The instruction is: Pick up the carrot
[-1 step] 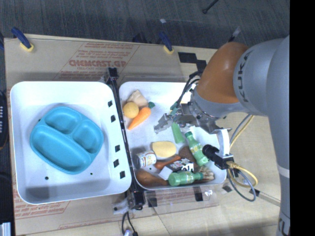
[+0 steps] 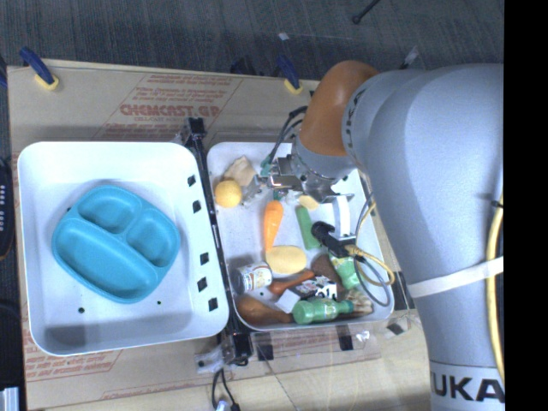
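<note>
The orange carrot (image 2: pixel 272 223) lies lengthwise in the upper middle of the right bin (image 2: pixel 224 157), its thick end pointing to the far side. My gripper (image 2: pixel 276 183) hangs just over that far end, under the orange wrist band. The carrot rests on the bin floor among other items.
Around the carrot are a yellow lemon (image 2: pixel 228 193), a beige piece (image 2: pixel 242 171), a green vegetable (image 2: pixel 306 227), a pale yellow lump (image 2: pixel 286 259), a small can (image 2: pixel 255 277) and a green bottle (image 2: pixel 321 312). The left bin (image 2: pixel 34 306) holds a blue divided plate (image 2: pixel 116 241).
</note>
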`<state>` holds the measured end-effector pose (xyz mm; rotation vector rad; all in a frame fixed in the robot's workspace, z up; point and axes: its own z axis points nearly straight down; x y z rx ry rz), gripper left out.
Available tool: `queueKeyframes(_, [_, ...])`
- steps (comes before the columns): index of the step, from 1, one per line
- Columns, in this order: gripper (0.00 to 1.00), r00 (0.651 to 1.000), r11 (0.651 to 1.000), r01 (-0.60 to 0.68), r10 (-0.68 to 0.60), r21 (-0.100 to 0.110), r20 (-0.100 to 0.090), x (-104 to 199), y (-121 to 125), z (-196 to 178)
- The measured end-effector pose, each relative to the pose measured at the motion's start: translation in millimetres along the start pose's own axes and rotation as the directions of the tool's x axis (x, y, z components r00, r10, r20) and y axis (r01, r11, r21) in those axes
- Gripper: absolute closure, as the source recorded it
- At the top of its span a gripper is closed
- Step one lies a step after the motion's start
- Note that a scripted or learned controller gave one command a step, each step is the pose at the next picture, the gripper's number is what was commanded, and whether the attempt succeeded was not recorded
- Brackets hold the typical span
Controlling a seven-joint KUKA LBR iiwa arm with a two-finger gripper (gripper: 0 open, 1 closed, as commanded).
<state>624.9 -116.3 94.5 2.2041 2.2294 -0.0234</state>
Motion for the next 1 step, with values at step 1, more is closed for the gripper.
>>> queueKeyframes(1, [1.00,1.000,1.000,0.007,-0.007,0.001,-0.004,2.6,1.5,-12.1])
